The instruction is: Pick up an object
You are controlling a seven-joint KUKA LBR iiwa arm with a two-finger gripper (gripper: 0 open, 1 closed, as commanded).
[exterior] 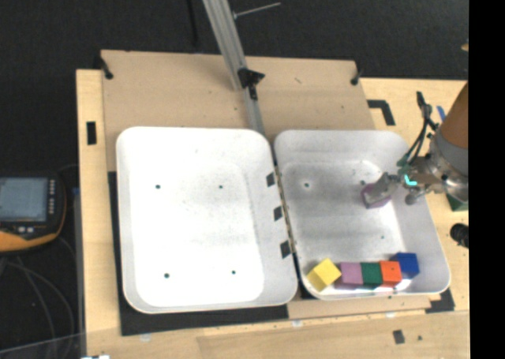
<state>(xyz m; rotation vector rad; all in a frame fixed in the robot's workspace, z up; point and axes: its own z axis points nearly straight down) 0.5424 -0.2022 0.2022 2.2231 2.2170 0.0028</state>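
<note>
Two white bins [197, 215], right one smudged grey. Near edge of right bin: yellow block [323, 274], purple block [349, 274], green block [371, 274], orange block [390, 272], blue block [407, 263]. Tan bench [181, 89].

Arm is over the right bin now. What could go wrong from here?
1. The end effector sits well above the row of blocks, so closing here would likely grab nothing.
2. The yellow block, purple block, green block, orange block and blue block crowd the right bin wall, leaving little finger room.

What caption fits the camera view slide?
Pincer over the right bin, five coloured blocks along its near edge.
</note>
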